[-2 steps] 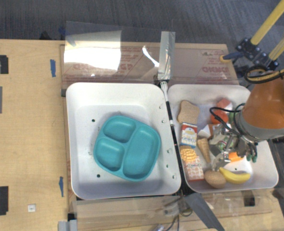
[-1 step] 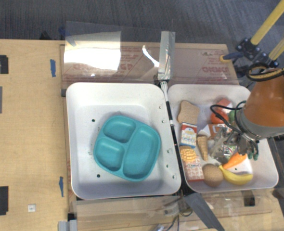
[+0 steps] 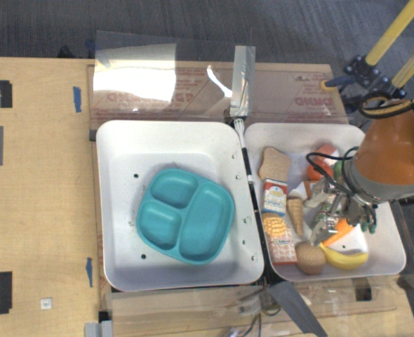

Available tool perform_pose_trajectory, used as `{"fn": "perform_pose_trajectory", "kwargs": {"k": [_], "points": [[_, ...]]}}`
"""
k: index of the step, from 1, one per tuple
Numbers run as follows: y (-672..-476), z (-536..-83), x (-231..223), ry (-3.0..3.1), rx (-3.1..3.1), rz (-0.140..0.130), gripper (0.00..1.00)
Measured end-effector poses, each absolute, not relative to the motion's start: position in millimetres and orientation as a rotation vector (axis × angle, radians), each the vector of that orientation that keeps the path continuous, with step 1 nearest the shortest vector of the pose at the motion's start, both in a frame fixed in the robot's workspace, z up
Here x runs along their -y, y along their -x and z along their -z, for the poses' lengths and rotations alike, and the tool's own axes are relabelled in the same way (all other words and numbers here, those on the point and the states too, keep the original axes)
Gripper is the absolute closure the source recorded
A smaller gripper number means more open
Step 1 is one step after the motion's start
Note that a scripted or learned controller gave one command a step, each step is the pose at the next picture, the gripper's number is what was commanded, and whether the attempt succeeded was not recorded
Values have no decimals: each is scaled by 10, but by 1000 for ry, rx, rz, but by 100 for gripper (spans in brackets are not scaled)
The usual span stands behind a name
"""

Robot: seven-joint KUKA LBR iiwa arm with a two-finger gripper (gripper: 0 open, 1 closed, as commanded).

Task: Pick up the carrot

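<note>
The carrot (image 3: 343, 226) is a small orange piece in the right bin (image 3: 393, 258), just above a yellow banana (image 3: 344, 260); only part of it shows. My gripper (image 3: 328, 218) hangs low in that bin, right beside the carrot on its left and partly covering it. The metal and cables of the wrist hide the fingertips. The arm's orange band (image 3: 396, 153) rises above the bin's right side.
The right bin is crowded: a bread slice (image 3: 275, 163), a small carton (image 3: 275, 195), a waffle-print box (image 3: 278, 236), a cone (image 3: 296, 216), a brown round item (image 3: 310, 257) and a red-orange item (image 3: 323, 156). A teal divided plate (image 3: 186, 216) lies in the left bin (image 3: 116, 153).
</note>
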State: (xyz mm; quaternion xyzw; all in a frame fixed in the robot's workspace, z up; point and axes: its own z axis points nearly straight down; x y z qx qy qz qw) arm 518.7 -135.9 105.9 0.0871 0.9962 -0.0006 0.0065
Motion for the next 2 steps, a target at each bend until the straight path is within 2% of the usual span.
{"fn": "perform_pose_trajectory", "kwargs": {"k": [1,2], "points": [[-4954,-897,1519,-496,-3090,-4,0],[-4989,-1029,1521,-491,-3078,0,100]]}}
